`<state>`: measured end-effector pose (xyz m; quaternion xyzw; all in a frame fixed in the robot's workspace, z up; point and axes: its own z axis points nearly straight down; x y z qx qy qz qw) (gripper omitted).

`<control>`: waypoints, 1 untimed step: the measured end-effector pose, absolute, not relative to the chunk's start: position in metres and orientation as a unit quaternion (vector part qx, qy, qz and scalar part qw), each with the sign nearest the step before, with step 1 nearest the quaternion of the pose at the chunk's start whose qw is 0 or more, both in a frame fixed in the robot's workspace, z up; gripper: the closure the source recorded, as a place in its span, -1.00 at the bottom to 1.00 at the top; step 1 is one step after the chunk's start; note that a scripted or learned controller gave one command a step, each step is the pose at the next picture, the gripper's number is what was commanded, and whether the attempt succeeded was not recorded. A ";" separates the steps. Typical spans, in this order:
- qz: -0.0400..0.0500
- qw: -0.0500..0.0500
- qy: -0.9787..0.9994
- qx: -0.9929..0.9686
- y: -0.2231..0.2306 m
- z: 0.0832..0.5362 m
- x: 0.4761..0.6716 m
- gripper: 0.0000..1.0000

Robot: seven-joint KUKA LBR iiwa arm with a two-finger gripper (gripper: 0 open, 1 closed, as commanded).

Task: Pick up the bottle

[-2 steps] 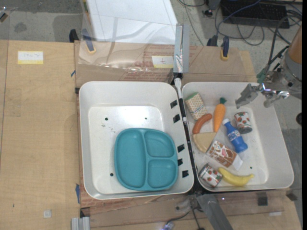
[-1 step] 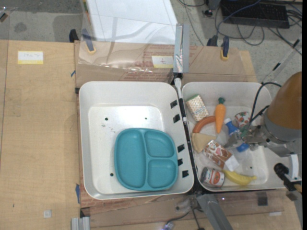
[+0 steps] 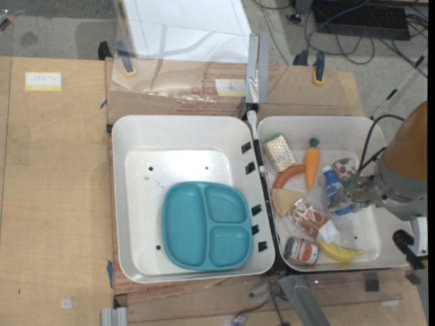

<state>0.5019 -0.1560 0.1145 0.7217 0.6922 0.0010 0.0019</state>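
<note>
Blue bottle, gripper just beside it

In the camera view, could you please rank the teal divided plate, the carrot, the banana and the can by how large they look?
1. Teal divided plate, by far the largest.
2 and 3. Carrot and banana: they look about alike in length, so I would not rank one over the other.
4. Can, the smallest.

Grey arm, orange band, black cable
</note>
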 end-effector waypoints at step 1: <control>0.000 0.000 0.681 0.732 -0.093 0.176 0.496 1.00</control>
